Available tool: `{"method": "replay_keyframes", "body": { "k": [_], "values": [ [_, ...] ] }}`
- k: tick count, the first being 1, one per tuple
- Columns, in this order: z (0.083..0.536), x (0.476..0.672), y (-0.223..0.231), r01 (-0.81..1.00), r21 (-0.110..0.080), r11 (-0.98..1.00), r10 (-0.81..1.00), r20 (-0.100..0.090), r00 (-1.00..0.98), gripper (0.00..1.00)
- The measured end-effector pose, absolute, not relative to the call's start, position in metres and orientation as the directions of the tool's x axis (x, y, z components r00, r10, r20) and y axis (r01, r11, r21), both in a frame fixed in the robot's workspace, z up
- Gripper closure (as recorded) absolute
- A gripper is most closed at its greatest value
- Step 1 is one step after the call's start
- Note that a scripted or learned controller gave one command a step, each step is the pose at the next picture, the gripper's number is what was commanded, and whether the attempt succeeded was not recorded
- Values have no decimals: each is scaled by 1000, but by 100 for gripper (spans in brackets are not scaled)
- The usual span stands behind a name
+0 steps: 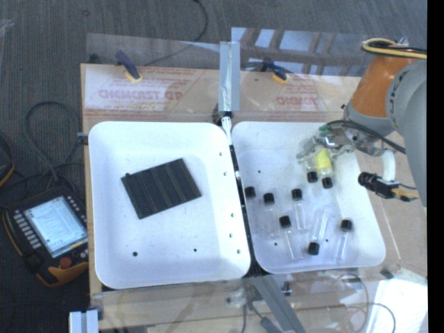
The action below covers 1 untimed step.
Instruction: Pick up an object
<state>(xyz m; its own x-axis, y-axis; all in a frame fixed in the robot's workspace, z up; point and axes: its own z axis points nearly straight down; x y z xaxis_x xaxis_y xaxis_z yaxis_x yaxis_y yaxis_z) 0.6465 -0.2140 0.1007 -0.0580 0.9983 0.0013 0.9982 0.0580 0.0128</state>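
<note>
In the right bin (368,248) lie several small clear vials with black caps, among them one (297,195) mid-bin and one (313,248) near the front wall. My gripper (318,148) hangs low over the far part of this bin, at the end of the grey arm with the orange band (371,89). A small yellow piece (322,160) sits right at the gripper's tip; whether it is held is unclear. Two capped vials (313,177) lie just in front of it. A black ribbed rectangular pad (161,187) lies flat in the left bin (111,255).
A teach pendant (48,231) with cables lies on the floor left of the bench. A metal post (228,75) stands behind the seam between the bins. Clamps (128,66) hold the board at the back. A black-and-yellow cable connector (381,184) hangs by the right bin's right wall.
</note>
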Motion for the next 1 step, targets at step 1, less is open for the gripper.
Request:
{"method": "replay_keyframes", "body": {
  "k": [1],
  "values": [
    [192,669,-144,980,1,199,980,-1,-199,100]
  ]
}}
